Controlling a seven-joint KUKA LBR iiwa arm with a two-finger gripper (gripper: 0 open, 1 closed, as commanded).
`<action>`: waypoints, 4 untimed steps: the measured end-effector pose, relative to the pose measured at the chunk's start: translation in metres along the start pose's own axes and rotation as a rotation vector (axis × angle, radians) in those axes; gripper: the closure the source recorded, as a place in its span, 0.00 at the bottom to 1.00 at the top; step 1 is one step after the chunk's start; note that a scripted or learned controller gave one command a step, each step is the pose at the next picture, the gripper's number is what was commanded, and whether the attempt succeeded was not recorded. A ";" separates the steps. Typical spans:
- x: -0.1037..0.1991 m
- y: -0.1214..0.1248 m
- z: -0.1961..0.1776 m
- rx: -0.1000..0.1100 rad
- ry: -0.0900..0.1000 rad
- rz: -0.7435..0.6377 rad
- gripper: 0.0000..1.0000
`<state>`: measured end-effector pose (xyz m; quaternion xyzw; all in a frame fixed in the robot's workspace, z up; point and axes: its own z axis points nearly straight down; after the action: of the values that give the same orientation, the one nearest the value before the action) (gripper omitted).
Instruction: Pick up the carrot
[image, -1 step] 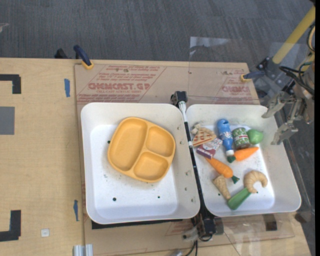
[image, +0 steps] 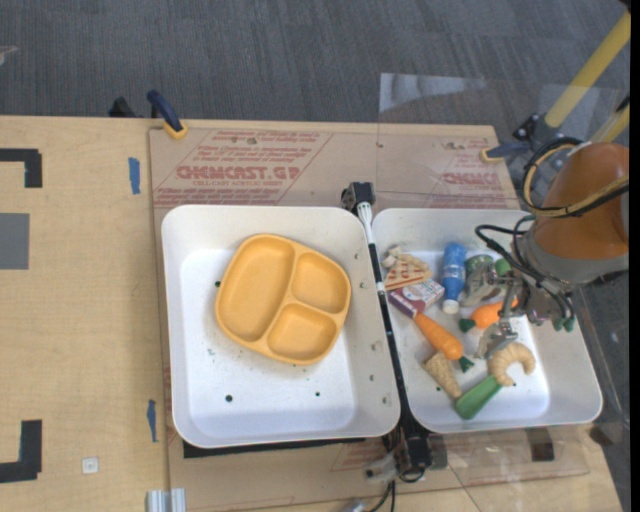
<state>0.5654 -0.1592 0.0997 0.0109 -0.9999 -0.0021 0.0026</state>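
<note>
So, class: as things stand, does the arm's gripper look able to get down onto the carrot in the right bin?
Probably yes. The carrot lies uncovered on top, its upper side bare. The gripper hangs just to its right in the right bin. The croissant and snack box lie close, which could crowd a grasp.

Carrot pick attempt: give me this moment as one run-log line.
carrot: lying free in right bin | gripper: low over bin, right of carrot | left bin: yellow divided plate | status: not picked
</note>
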 end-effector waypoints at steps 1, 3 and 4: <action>0.036 -0.007 0.010 0.003 -0.017 0.464 0.00; 0.068 0.042 0.009 0.005 -0.025 0.489 1.00; 0.067 0.042 0.009 0.004 -0.028 0.489 0.00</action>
<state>0.4975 -0.1190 0.0910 -0.2317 -0.9727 0.0005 -0.0110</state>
